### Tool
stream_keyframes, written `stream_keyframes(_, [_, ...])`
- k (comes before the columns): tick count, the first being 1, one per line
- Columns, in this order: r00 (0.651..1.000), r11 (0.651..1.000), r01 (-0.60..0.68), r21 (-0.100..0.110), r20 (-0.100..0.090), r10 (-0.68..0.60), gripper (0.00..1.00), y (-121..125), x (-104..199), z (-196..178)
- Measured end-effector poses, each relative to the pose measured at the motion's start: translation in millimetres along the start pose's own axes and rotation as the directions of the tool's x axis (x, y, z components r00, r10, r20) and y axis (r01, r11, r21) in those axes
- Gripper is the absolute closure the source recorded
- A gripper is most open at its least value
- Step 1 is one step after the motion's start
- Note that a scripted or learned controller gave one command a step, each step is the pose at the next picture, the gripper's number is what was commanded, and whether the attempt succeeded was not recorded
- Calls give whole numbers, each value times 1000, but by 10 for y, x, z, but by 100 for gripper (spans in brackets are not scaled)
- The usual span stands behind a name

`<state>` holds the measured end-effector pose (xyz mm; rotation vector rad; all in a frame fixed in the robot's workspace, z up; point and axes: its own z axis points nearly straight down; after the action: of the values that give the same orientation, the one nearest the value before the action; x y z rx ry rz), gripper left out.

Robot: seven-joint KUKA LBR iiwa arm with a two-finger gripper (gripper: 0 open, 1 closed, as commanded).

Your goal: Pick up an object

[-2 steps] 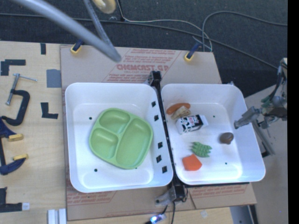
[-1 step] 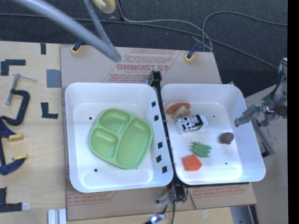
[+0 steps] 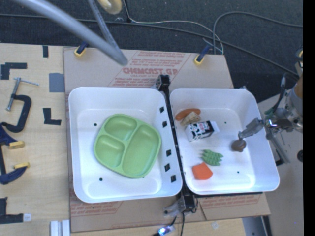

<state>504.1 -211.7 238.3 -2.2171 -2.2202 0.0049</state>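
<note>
The right bin (image 3: pixel 248 100) holds several small items. A brown-and-orange bread-like piece (image 3: pixel 188 114) lies near its back left, with a black-and-white carton (image 3: pixel 201 130) just in front of it. A green leafy toy (image 3: pixel 211 157) and an orange block (image 3: pixel 202 171) lie nearer the front. A small brown lump (image 3: pixel 238 145) rests toward the right side. My gripper (image 3: pixel 247 130) reaches in over the bin's right wall and hangs just above and right of the brown lump. Nothing shows held in it.
The left bin (image 3: pixel 78 100) holds a light green divided plate (image 3: pixel 128 145). A black divider (image 3: pixel 170 136) runs between the bins. Clamps and tools lie on the bench at the far left (image 3: pixel 17 113). Cables trail behind the bins (image 3: pixel 216 38).
</note>
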Motion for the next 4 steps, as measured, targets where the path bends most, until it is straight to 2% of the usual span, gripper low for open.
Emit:
stream_keyframes(1, [1000,1000,0,0,0,0,0,54,-11,621])
stream_keyframes(2, [1000,1000,0,0,0,0,0,40,17,1056])
stream_keyframes(3, [1000,1000,1,-2,0,-1,100,46,20,935])
stream_keyframes(4, [1000,1000,1,-8,2,-1,100,46,63,315])
